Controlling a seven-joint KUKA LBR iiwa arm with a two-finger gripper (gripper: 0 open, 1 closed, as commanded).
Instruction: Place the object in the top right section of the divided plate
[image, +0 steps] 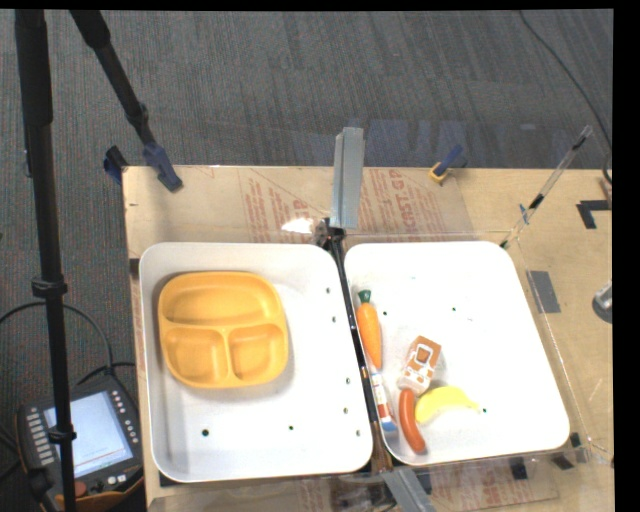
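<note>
Right bin (500, 300): near edge holds a red sausage (410, 421) touching a yellow banana (447, 402); just beyond, a small white-and-orange packet (421, 362); a carrot (370, 332) lies along the left wall
Left bin (180, 440): yellow divided plate (225, 328) in its far left part; all three sections bare
Worktop (420, 200): cardboard-covered; carries both bins side by side
Claw: cannot tell its state; a grey piece (604, 301) sits at the right edge

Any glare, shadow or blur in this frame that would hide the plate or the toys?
Camera view: lighting is even; one small bright glare patch on the bench behind the bins; the plate casts a soft shadow on its bin; carrot and banana read clearly, though the whole picture is slightly soft.
</note>
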